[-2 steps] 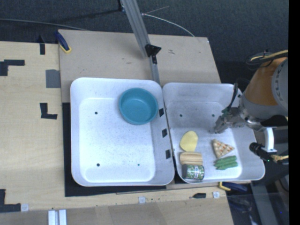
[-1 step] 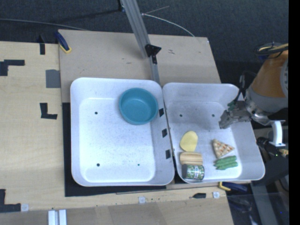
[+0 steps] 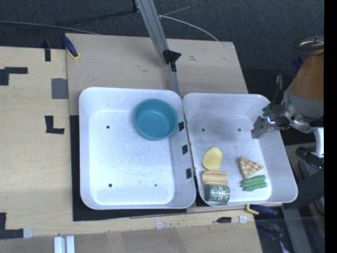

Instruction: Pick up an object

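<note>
From here I see the fingers (image 3: 259,129) only as a small dark blur, the arm (image 3: 310,83) behind them runs off the picture's right edge, and the can (image 3: 217,193) below and left of them is too small for me to read its label.

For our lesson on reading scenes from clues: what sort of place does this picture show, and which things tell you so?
Most likely a robotics lab test bench. A grey robot arm with an orange band reaches over two shallow white plastic bins, and the right bin holds small toy foods such as a green bean pod.
</note>
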You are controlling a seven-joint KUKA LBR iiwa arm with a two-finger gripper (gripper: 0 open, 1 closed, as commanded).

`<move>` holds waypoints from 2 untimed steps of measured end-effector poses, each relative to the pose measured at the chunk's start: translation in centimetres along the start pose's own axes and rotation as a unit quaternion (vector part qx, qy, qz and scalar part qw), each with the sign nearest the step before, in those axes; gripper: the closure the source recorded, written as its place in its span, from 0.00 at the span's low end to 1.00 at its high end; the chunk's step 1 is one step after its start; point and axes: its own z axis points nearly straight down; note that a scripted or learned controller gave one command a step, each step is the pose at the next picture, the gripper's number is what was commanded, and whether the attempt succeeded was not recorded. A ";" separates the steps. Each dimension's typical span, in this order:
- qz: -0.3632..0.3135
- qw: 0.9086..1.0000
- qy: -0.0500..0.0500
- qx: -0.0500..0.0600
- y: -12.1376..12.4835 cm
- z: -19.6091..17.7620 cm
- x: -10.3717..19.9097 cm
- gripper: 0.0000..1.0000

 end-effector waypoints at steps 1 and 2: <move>0.000 1.000 0.000 -0.001 -0.1 -6.2 0.6 1.00; -0.001 1.000 0.001 0.002 -0.6 -5.4 5.1 1.00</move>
